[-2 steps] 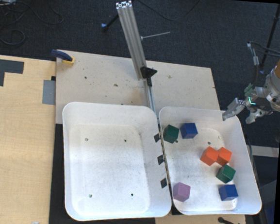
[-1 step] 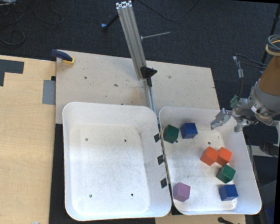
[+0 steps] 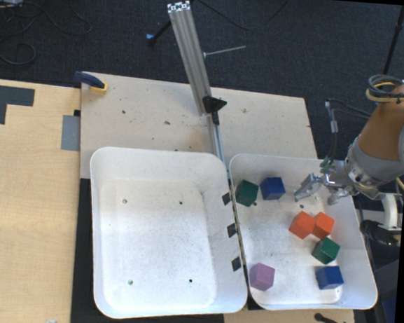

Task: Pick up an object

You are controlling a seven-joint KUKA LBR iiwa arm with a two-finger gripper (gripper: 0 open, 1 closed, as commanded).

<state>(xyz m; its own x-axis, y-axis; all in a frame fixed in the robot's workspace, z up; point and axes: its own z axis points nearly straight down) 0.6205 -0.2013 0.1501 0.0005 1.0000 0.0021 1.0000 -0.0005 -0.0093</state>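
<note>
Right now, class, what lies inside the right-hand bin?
The right-hand bin holds seven blocks: two green, two blue, two orange touching, one purple. The gripper hides the floor beneath it.

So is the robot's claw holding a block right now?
Gripper: open, holding nothing, above the right bin near the blue cube.

A single fixed camera is mounted above the bench [image 3: 157, 115], angled downward at moderate distance, framing both white bins [image 3: 117, 164] and the surrounding floor.
</note>
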